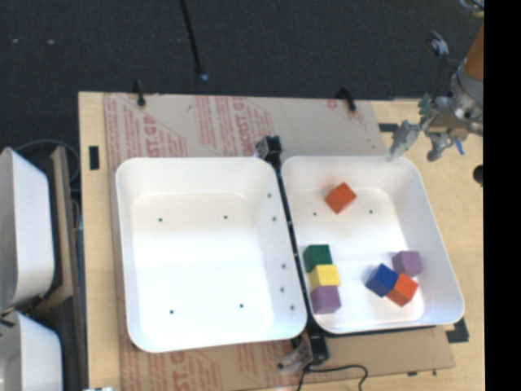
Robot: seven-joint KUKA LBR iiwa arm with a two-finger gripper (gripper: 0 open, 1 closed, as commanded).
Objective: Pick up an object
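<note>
The tool [422,139] hangs past the right bin's [440,243] far right corner, fingers spread, holding nothing. An orange cube [340,197] sits alone in that bin's far half, tilted, with open floor all around it.

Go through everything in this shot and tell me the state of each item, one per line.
pincer: above the right bin's far corner, holding nothing
orange cube: alone, tilted, in the right bin
green cube: touching the yellow cube
yellow cube: between green and purple
purple cube: at the near end of that row
blue cube: against the red cube
red cube: against blue
lilac cube: beside red
left bin: flat on the bench
</note>
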